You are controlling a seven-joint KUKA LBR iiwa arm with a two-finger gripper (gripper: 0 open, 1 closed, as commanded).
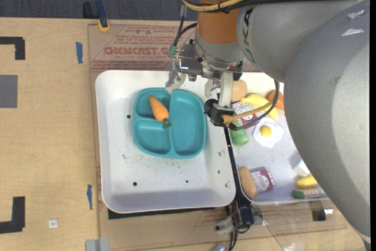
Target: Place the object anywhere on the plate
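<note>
Inside teal sectioned plate (176,126), tapered orange carrot (157,109), metal fingers (175,80) above

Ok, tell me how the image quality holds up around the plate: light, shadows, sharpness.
Camera view: even, soft light; the teal divided plate and the carrot on it are sharp, with a faint sheen on the plate's rim. The gripper throws only a weak shadow on the left white bin. The grey arm looms large and slightly soft at the right, being close to the lens.

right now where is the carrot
In the camera view, the carrot lies in the teal plate's upper-left compartment, in the left bin.
</note>
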